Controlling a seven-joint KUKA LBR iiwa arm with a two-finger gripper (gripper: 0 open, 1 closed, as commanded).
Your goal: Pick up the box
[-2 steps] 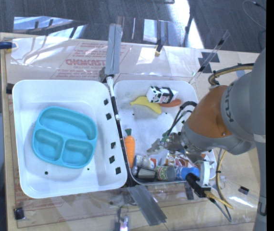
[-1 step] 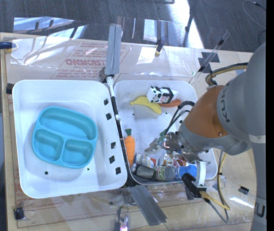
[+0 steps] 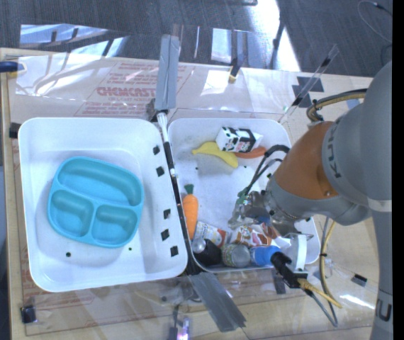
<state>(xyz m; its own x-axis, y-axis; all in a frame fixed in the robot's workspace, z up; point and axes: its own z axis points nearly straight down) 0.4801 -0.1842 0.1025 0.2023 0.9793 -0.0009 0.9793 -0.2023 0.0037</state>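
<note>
Whether the gripper is gaping or pinched is something I cannot tell, since the wrist and the grey-and-orange arm are covering its tip; nothing is showing as gripped. In the camera view, the gripper is hanging low inside the right bin, toward the bin's six o'clock, just above a heap of small packets and a can that is crowding the near wall. The box, white with black patches, is lying at the bin's twelve o'clock, well apart from the gripper, and is touching the yellow banana that is resting at its seven o'clock. A carrot is lying along the bin's nine o'clock wall, pointing toward twelve. The left bin is holding a blue divided tray and is playing no part in the job. I am judging the task to be at the approach step: the box is sitting untouched, and the gripper is standing over the wrong end of the bin. The next move, as I am reading it, is calling for a lift clear of the heap, a shift toward twelve o'clock, and a descent squarely over the box, keeping off the banana so that it alone is being taken.
</note>
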